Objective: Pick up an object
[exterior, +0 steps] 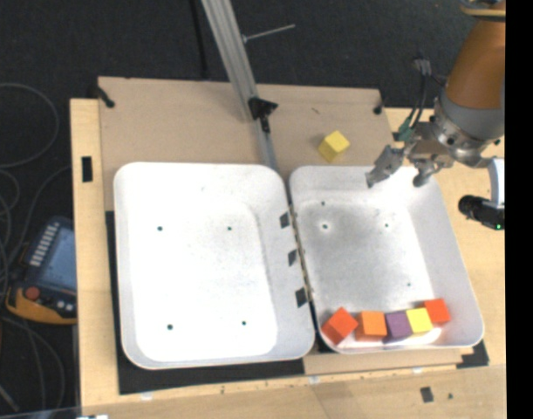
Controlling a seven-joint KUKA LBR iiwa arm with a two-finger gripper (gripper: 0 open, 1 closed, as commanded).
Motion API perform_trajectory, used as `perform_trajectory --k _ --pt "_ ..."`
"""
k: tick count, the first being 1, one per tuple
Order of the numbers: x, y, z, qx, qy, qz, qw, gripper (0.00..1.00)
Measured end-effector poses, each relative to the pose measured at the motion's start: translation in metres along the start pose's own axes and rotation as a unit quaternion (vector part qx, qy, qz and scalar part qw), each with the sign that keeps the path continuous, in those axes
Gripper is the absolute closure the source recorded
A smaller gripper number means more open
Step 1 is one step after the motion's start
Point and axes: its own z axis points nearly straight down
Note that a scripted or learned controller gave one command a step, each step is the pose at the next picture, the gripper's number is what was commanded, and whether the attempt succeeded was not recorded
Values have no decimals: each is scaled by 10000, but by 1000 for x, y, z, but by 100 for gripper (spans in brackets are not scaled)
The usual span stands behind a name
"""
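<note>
Along the near wall of the right bin [449, 234] lies a row of small blocks: a red-orange one [340, 325], an orange one [372, 323], a purple one [398, 325], a yellow one [420, 320] and another red-orange one [437, 311]. A yellow block [334, 145] rests on the bench behind the bins. My gripper [399, 169] hovers over the far right corner of the right bin, open, with nothing between its fingers. It is well apart from the row of blocks.
The left bin [196, 264] sits beside the right one, joined by clips at the middle. A slanted metal rail [235, 55] rises behind the bins. Cables and a handheld pendant [48, 269] lie off the bench at left.
</note>
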Motion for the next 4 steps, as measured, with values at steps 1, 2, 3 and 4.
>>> perform_trajectory --k 1,2,3,4 --pt "-33 37 15 -10 -7 34 10000 0" --pt "22 47 146 23 16 2 10000 0" --pt "67 27 161 13 17 0 10000 0" --pt "69 33 -54 -52 5 1 10000 0"
